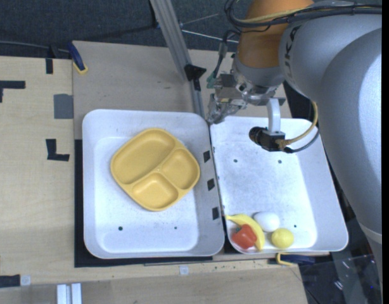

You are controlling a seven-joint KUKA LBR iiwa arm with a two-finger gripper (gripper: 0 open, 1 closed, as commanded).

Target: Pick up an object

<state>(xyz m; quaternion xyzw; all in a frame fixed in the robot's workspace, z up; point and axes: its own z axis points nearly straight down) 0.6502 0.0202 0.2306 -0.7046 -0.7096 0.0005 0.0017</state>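
Gripper [218,111] hangs at the far rim where the two bins meet; whether it is open or closed, or holding anything, I cannot tell. Nearest the camera, in the right bin's [308,189] front corner, lie a red object [244,236], a yellow banana-like piece [251,223], a white egg-shaped object [267,220] and a yellow ball [282,238], all packed close. Farther left, the yellow divided plate [155,168] sits alone in the left bin [96,182]. A good pick probably means travelling to that near corner and descending on the ball, the cluster's outermost item.
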